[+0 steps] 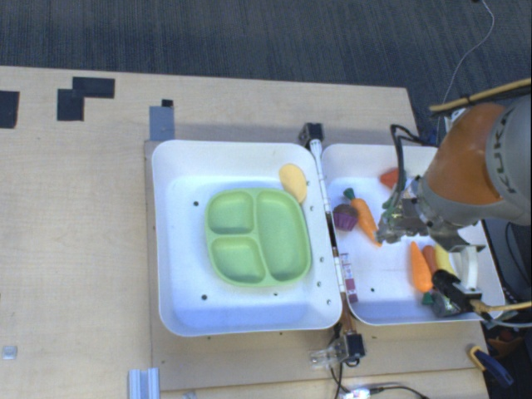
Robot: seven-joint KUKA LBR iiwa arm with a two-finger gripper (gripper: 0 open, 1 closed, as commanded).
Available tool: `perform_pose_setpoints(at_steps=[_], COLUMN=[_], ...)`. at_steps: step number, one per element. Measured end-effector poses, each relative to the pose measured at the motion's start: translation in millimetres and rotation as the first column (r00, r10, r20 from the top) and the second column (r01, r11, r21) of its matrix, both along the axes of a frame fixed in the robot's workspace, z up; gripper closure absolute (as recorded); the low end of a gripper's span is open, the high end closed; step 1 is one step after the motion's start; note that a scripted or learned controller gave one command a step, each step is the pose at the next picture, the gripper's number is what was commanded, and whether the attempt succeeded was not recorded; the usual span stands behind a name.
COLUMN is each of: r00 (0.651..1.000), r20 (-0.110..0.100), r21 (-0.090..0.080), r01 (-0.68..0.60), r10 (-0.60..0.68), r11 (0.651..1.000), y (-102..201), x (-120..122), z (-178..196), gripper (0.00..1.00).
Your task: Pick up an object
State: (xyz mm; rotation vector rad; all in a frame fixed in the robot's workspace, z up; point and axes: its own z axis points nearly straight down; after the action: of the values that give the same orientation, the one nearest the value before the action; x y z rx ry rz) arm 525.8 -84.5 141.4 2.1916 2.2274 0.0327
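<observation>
The tool hung low in the right bin, beside a toy carrot, presumably lining up a grasp.

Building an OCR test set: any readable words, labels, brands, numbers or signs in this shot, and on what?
None readable.
Small label strip on the rims between the white bins: reddish marks, too small and blurred to read.
Black patches on the bench: plain shapes, no text.
Green divided plate, toy foods, arm: no print to be made out.
</observation>
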Motion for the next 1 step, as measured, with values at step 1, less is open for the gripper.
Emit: perform_pose_setpoints(at_steps=[1], r00=[1.000], r20=[0.000], r21=[0.000], r01=[0.000], r10=[0.000], r11=[1.000], y=[0.0], x=[0.0], z=[0.0], gripper=[0.00])
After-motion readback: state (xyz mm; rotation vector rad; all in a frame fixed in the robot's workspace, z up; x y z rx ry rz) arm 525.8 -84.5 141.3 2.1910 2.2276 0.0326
